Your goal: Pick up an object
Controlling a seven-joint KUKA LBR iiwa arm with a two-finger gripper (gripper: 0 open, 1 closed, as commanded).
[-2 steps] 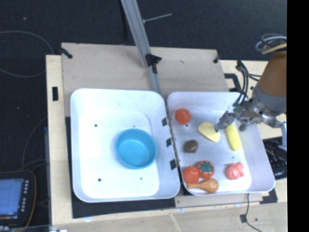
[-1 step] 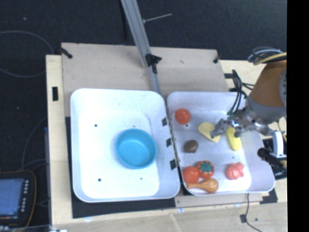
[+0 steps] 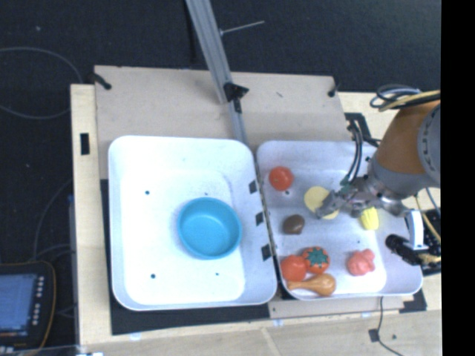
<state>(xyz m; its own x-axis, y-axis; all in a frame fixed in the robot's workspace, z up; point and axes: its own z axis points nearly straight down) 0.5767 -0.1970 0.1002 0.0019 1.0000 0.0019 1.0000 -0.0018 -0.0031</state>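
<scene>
The right bin (image 3: pixel 297 158) holds several toy foods: a red-orange ball (image 3: pixel 280 177), a pale yellow piece (image 3: pixel 315 196), a brown lump (image 3: pixel 294 224), a tomato-like piece with a green top (image 3: pixel 315 258), a red piece (image 3: pixel 292 266), an orange gourd shape (image 3: pixel 315 284), a pink piece (image 3: pixel 361 262) and a yellow piece (image 3: pixel 369 218). My gripper (image 3: pixel 332 206) reaches in from the right, low over the bin, just right of the pale yellow piece and touching or nearly touching it. Nothing is clearly held.
The left bin (image 3: pixel 141 169) contains a blue bowl (image 3: pixel 209 227). A grey metal pole (image 3: pixel 211 39) slants from the top down to the bins' shared edge. The arm's body (image 3: pixel 404 154) covers the right bin's far right corner. Cables lie at the right.
</scene>
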